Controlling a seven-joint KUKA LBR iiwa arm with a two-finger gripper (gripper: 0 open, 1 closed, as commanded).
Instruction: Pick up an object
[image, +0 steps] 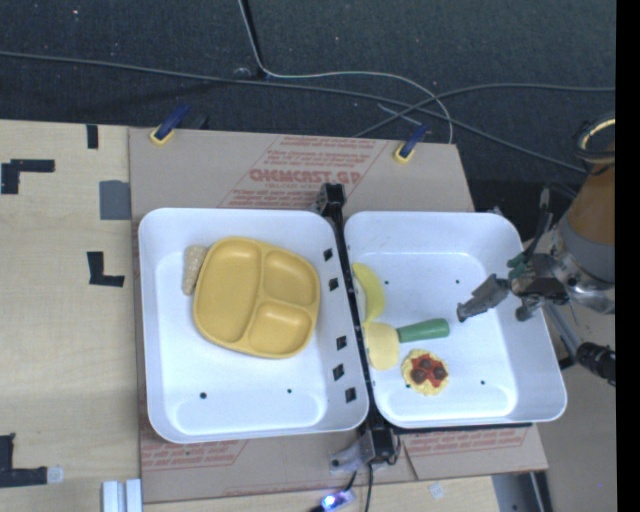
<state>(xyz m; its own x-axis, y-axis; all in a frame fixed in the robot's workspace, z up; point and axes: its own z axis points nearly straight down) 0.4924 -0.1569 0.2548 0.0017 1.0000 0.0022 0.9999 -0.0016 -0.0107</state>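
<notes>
The right bin (470, 240) holds several small items. A pale yellow piece (368, 287) lies against its left wall. Below that is a yellow lump (383, 346) with a green stick (424, 328) pointing right. A small round yellow toy with red and dark spots (427, 371) lies near the front. My gripper (502, 305) hangs over the right side of this bin, just right of the green stick's end. It is open, and nothing sits between its fingers.
The left bin (170, 400) holds a yellow divided plate (256, 298), with a beige piece (192, 268) tucked at the plate's left edge. A black clip strip (343, 300) runs between the bins. Cardboard lies under both, and cables cross the dark floor behind.
</notes>
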